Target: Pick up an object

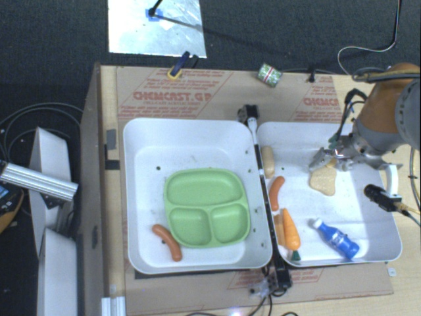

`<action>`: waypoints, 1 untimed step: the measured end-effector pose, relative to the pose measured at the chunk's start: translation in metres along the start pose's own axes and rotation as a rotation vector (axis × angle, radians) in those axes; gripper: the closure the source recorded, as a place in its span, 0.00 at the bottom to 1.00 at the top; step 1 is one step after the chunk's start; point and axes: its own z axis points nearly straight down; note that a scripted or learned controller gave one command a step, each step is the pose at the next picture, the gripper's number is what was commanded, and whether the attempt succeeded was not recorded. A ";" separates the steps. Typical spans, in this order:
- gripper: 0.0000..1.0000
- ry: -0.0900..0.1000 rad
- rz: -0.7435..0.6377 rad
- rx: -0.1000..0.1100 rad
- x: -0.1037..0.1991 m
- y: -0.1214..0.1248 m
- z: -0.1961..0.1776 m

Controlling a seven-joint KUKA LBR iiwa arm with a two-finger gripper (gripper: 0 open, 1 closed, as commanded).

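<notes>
In the right bin (368,176), a sausage (276,193), carrot (290,229) and blue bottle (337,238) surround the pale, flat bread slice (323,180); the tool (327,159) hovers spread over it.

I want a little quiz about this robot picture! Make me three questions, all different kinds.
1. True or false: the green tray lies in the left bin.
2. What is nearest the gripper? A) the blue bottle B) the beige piece C) the carrot
3. Fill in: the left bin's sausage lies ___ the tray.

Key: 1 true; 2 B; 3 beside.
</notes>
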 end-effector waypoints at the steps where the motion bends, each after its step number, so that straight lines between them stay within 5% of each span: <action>1: 0.00 0.000 0.001 -0.001 -0.015 -0.018 -0.024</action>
